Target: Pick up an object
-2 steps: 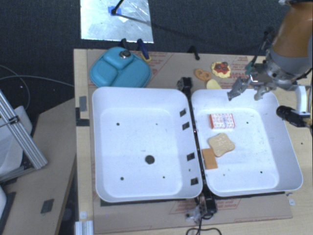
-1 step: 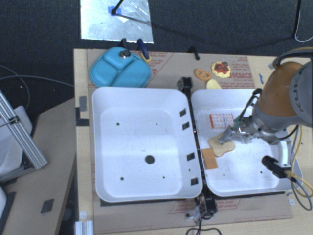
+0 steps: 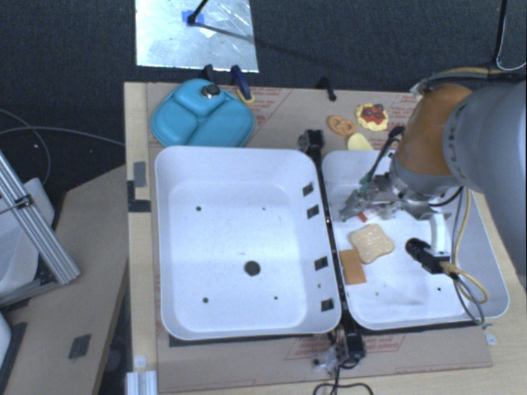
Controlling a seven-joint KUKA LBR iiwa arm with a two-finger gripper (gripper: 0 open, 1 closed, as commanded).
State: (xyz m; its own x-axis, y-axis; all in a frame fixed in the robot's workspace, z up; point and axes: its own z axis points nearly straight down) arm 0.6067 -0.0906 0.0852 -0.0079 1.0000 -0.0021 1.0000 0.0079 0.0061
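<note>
In the right bin [image 3: 428, 299] lies a tan slice of toy toast [image 3: 370, 243], and a flat brown rectangle [image 3: 352, 267] rests against the bin's left wall. My gripper [image 3: 357, 206] hangs low over the upper left part of this bin, just above and left of the toast. A small red bit [image 3: 363, 217] shows right beside its tip; I cannot tell whether it is held. The grey arm with its orange band [image 3: 432, 134] reaches in from the right.
The left bin [image 3: 177, 220] has a small dark spot [image 3: 252, 268] on its floor. Behind the bins lie a blue divided dish [image 3: 203, 115], a toy cookie [image 3: 340, 125], a toy pizza [image 3: 372, 116] and a yellow piece [image 3: 359, 142]. A black plug with a cable [image 3: 424, 256] hangs over the right bin.
</note>
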